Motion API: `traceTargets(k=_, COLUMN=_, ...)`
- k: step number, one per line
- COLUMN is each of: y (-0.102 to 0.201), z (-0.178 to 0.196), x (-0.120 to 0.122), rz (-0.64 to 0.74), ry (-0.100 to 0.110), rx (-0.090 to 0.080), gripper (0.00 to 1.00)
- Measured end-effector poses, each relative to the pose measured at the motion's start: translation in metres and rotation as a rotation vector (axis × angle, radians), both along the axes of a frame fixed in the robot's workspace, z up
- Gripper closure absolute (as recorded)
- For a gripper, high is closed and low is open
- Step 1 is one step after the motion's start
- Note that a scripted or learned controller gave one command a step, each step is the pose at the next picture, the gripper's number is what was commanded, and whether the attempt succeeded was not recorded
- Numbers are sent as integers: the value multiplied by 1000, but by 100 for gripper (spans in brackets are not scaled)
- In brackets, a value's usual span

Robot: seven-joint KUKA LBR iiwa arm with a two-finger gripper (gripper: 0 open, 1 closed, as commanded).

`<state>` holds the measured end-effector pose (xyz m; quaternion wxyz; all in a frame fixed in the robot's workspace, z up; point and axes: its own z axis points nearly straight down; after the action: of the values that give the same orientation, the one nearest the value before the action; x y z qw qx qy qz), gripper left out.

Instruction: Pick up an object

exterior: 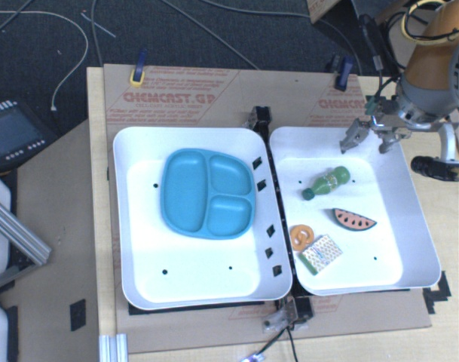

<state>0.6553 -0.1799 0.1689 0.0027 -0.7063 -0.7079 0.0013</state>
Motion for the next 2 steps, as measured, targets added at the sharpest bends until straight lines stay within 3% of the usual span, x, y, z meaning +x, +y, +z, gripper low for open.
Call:
traceTargets(k=1, y=-1, z=-63, x=1, rz=-1, ry=1, rx=0, gripper=0)
traceTargets(k=2, y=-1, z=-47, x=4, rz=1, ry=-8, rx=-2, gripper=100)
